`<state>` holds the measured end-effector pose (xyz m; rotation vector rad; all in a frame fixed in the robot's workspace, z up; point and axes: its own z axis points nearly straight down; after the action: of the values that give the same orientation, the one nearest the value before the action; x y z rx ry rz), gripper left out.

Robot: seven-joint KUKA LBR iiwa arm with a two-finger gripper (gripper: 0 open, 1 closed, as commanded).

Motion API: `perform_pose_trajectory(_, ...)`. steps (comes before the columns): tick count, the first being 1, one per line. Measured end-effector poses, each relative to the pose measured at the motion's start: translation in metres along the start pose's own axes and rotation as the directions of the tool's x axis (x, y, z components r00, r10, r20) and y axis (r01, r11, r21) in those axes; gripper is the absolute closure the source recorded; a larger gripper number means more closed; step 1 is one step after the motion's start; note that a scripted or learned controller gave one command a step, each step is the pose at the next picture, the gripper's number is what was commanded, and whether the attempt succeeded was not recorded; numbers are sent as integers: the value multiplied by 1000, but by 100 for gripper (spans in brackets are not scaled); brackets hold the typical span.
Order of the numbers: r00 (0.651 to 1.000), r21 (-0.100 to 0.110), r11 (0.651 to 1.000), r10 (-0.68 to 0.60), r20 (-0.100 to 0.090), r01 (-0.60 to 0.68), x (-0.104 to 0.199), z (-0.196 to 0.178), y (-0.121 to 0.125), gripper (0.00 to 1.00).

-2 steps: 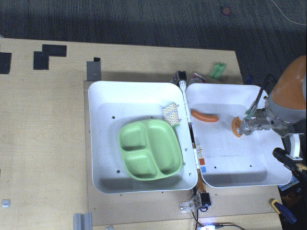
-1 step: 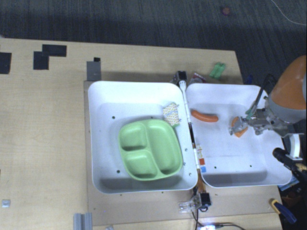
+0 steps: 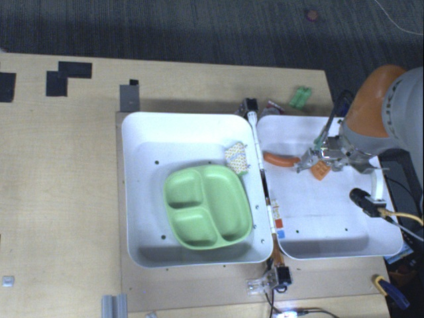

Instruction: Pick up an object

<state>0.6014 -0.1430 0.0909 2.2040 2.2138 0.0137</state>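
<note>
In the right bin [image 3: 331, 230], my gripper [image 3: 322, 160] hovers low over the far part, with a small orange block [image 3: 320, 171] directly beneath it. Whether the block is held is unclear. Just left of the gripper, near the bin's left wall, lies an orange-red elongated piece [image 3: 281, 159]. The left bin [image 3: 142, 177] contains a green divided plate [image 3: 207, 206]. A small white and yellow patterned item [image 3: 236, 156] rests at the plate's far right corner.
On the bench beyond the right bin lies a small green object [image 3: 300, 97]. Black markers [image 3: 66, 77] are stuck on the bench at the far left. The arm's orange band [image 3: 371, 108] stands over the right bin's far right corner.
</note>
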Motion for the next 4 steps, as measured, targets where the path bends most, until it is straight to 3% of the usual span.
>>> perform_pose_trajectory(1,1000,-10,1000,-3,3,4,-1,-13,3,100)
perform_pose_trajectory(2,1000,13,1000,-2,-8,2,105,-95,59,100)
perform_pose_trajectory(3,1000,15,1000,-1,-6,2,103,-94,59,0)
perform_pose_trajectory(4,1000,14,1000,1,-6,-1,58,6,69,0)
